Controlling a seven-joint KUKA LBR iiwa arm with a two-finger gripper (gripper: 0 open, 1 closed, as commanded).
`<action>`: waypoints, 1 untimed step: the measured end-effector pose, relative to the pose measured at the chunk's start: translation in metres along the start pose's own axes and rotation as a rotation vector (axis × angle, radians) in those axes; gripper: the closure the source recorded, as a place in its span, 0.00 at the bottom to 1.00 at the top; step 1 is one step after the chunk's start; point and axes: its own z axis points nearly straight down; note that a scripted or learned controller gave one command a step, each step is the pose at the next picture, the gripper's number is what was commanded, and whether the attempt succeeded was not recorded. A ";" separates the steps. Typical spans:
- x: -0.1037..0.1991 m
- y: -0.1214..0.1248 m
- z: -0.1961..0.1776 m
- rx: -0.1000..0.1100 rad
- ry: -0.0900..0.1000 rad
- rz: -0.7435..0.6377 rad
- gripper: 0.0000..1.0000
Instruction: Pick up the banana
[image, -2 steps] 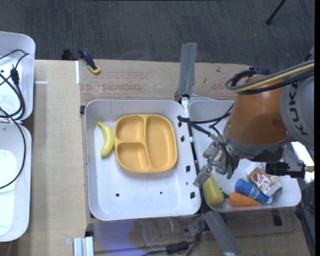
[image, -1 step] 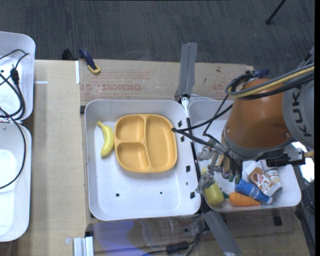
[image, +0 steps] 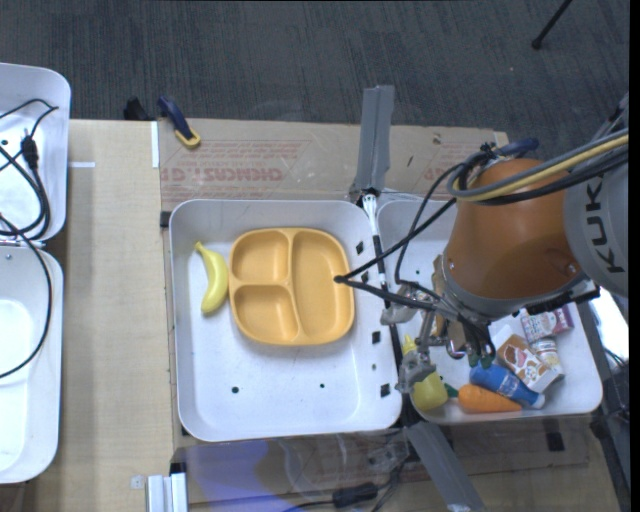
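Although the banana (image: 211, 278) is the thing wanted, it lies well away from the arm, in the left bin (image: 200, 400), just beside the left edge of the yellow divided plate (image: 292, 285), and that plate serves as the landmark for the rest of the scene. The fruit rests flat on the white floor, its length running roughly parallel to the plate's left rim, its curve bowed away from the plate, with a narrow strip of white between the two, though whether they touch at any point cannot be told. The gripper (image: 432, 350) hangs to the right of the plate, past the wall that divides the bins, above the near-left corner of the right bin (image: 590, 400); the orange wrist and cables crowd it so that I cannot tell how its pincer stands, and nothing can be seen held. Below it, further still from the plate, lie a small yellow fruit (image: 430, 392), a carrot (image: 488, 400), a blue tube (image: 505, 383) and some small cartons (image: 530, 362). As to handling, the banana looks light, probably a plastic toy and so stiff and rather smooth, apt to roll or slip if pinched off-centre. The best hold would seem to be across its thick middle, jaws closing across its width, the plate-side finger kept clear of the plate's rim.
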 end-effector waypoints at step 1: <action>-0.001 -0.058 0.000 0.000 -0.002 -0.041 0.00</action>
